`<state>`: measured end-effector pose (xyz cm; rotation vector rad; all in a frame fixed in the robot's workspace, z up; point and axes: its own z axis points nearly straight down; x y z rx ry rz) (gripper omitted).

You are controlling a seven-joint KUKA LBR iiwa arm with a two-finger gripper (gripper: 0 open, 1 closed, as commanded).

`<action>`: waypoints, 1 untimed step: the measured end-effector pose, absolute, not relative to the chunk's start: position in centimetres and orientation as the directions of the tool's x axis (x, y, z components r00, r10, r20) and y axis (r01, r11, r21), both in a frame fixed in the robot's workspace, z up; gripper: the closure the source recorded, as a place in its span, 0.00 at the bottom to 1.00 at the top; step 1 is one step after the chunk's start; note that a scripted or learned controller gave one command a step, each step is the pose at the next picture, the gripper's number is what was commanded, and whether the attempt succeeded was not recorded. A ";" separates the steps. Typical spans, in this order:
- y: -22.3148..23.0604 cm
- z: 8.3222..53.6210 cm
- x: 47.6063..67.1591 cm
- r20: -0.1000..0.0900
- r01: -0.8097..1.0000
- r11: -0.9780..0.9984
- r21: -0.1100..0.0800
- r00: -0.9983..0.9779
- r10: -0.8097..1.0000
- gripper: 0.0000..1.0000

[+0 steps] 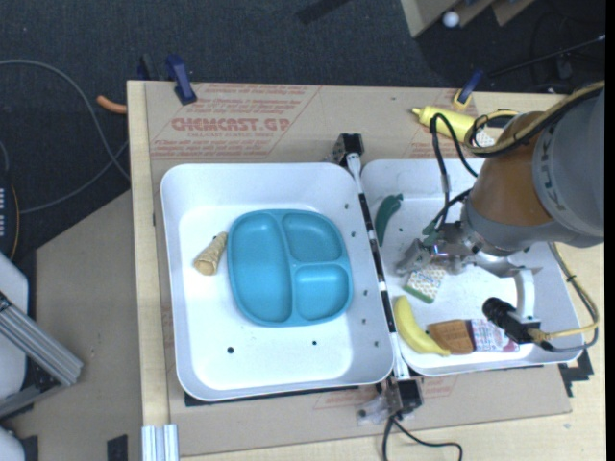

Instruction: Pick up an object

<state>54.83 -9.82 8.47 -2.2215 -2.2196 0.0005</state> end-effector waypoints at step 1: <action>-10.0 8.4 54.2 0.001 1.000 -0.001 -0.002 0.001 1.000 0.00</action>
